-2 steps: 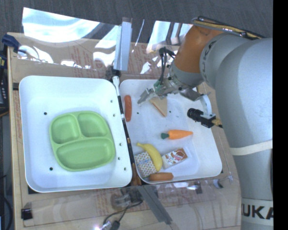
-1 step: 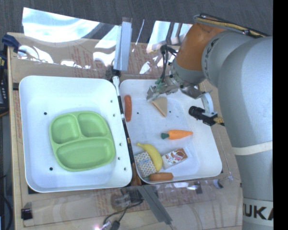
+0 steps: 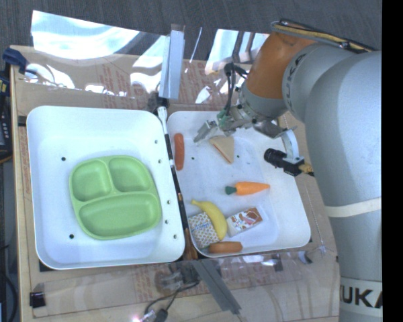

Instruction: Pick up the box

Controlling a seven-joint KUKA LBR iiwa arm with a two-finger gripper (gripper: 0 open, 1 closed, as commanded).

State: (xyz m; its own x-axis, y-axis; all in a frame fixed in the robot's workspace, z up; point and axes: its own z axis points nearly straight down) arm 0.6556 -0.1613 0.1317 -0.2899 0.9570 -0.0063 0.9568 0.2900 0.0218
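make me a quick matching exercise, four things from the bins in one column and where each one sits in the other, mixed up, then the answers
Things:
1. green divided plate
2. carrot
3. box
4. banana

Places:
A. right bin, near its front edge, just right of the banana
B. right bin, near the middle, above the box in the picture
C. left bin
D. right bin, front left part, between a patterned packet and the box

Pairs: 1-C, 2-B, 3-A, 4-D
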